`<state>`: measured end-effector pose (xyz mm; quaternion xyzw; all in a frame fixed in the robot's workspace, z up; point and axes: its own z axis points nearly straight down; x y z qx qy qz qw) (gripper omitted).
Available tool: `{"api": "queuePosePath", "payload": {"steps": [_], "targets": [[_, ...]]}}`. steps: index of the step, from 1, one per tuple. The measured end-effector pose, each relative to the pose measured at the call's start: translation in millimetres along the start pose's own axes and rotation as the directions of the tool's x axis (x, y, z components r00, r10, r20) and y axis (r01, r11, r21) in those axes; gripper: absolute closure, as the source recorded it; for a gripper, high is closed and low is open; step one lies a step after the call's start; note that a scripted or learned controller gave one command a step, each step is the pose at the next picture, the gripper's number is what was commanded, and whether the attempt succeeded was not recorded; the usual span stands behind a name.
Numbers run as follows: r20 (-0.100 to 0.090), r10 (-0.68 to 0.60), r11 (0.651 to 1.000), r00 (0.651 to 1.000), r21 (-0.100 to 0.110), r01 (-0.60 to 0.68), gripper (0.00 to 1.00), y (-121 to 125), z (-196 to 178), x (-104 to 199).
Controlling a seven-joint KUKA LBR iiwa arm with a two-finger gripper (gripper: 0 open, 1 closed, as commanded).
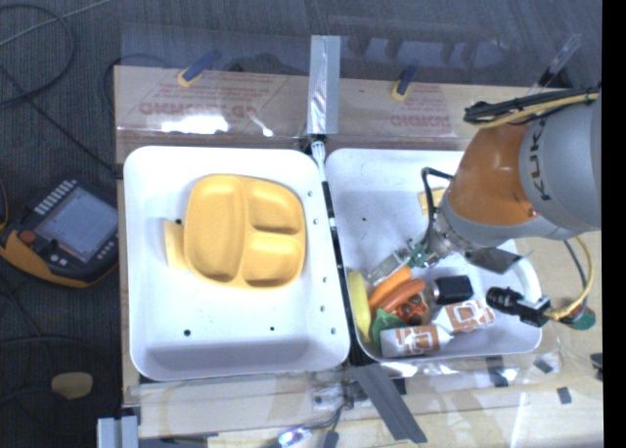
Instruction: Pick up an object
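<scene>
The gripper (423, 252) hangs low in the right bin (391, 192), at the end of the grey arm (548, 177) with its orange band, which reaches in from the right. Its tip is down among the heap of objects at the near side of that bin, but the wrist hides its working end, so I cannot tell whether it is open, closed or gripping anything.

Just below and left of the tip lies an orange carrot-like toy (399, 290), with a yellow piece (358, 303) touching it along the bin's left wall. Right of the carrot sits a small black block (453, 289). Nearer the front edge lie a white can with an orange label (416, 340) and, beside it, a small white and orange box (468, 317). A black plug on a cable (516, 304) rests at the bin's right edge.

The left bin (235, 338) holds a yellow divided tray (243, 229), turned upside down, well apart from the arm.

On the floor to the left sits a handheld control pad (61, 233).
</scene>
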<state>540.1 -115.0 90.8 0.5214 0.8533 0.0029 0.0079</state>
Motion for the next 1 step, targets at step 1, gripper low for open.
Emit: {"api": "queuePosePath", "payload": {"steps": [1], "targets": [[0.000,0.132,0.991,0.991,-0.002,-0.132,0.00,-53.9,-0.8,5.6]]}}
